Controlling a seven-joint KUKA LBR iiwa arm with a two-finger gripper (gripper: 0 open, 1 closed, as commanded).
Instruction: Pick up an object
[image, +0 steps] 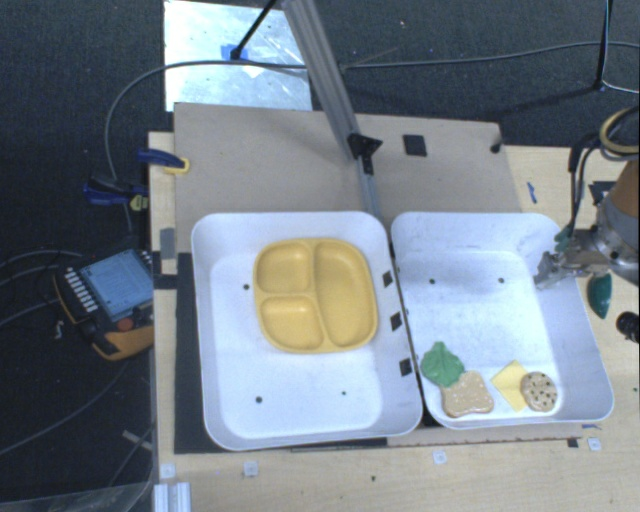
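Gripper (556, 266) is being held over right bin (480, 290) near its right wall; finger spread can't be told, nothing seen gripped. Toy foods are lying at bin's front: green leaf (441, 362), toast (467, 396), cheese (510, 384), cookie (539, 391)

Even overhead light, soft shadows, slight overall blur.

No text, label or number is legible.
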